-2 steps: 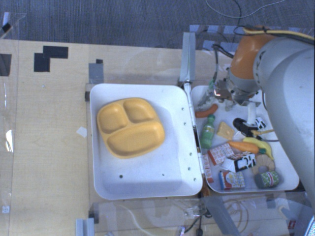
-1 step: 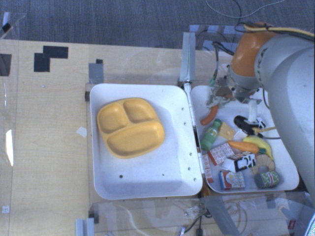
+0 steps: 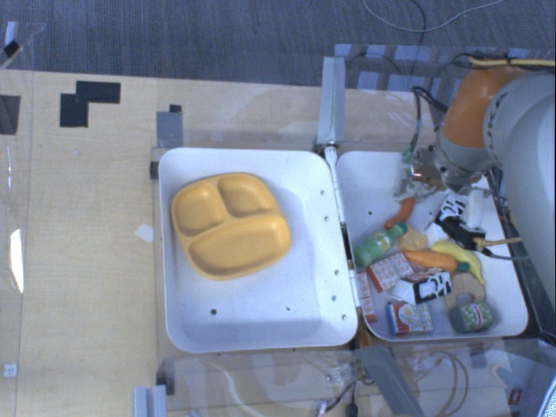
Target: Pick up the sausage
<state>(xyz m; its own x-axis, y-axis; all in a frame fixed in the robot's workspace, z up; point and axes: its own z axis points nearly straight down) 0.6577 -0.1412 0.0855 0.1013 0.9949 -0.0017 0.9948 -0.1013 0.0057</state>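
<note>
Hovering low in the right bin [image 3: 365, 168], gripper [image 3: 417, 176] too blurred to tell finger spread. Lying just below the fingers, touching nothing metallic: the orange-red sausage [image 3: 404, 209], beside the green bottle [image 3: 378, 245]. Still awaiting grasp and lift.

A yellow divided tray [image 3: 230, 226] lay in the left bin [image 3: 252, 320]. The gripper [image 3: 423, 174] hung over the right bin's [image 3: 369, 172] far edge, just above an orange sausage [image 3: 405, 208]; a green bottle [image 3: 379, 245], banana [image 3: 459, 255] and cartons crowded its near half.
</note>
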